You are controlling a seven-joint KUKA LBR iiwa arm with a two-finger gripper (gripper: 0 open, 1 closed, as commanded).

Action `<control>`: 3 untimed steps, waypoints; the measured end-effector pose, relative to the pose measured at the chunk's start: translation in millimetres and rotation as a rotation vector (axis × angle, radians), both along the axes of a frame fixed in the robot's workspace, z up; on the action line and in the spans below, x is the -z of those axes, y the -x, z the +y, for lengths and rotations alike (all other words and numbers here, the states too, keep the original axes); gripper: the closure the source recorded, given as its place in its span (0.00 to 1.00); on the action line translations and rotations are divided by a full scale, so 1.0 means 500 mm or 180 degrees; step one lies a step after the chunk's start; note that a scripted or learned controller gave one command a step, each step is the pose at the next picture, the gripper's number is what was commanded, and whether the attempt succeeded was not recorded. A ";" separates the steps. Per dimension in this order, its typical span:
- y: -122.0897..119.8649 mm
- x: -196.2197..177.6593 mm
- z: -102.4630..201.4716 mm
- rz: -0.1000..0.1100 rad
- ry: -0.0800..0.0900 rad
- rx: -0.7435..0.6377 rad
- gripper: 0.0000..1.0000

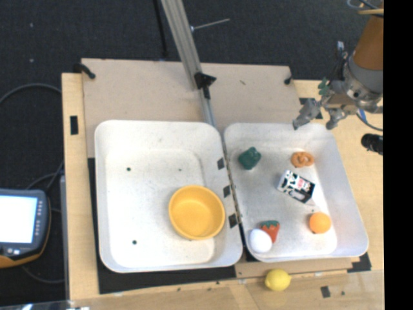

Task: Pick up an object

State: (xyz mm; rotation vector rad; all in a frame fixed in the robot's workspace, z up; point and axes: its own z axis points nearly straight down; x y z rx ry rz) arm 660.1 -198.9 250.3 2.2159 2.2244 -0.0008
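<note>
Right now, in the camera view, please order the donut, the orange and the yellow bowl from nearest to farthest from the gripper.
From the gripper:
1. Donut, right bin, upper part.
2. Orange, right bin, lower right.
3. Yellow bowl, left bin.

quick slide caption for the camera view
Open gripper poised over the right bin's far edge; yellow bowl sits in the left bin.

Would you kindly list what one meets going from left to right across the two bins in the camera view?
Yellow bowl → green toy → white egg → black-and-white carton → orange ball.
</note>
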 end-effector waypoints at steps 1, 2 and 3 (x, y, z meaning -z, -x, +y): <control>0.000 0.000 -0.002 0.0002 0.0007 -0.0001 0.00; -0.016 0.104 -0.013 0.0015 0.0004 -0.0002 0.00; -0.013 0.190 -0.028 0.0011 0.0007 0.0013 0.00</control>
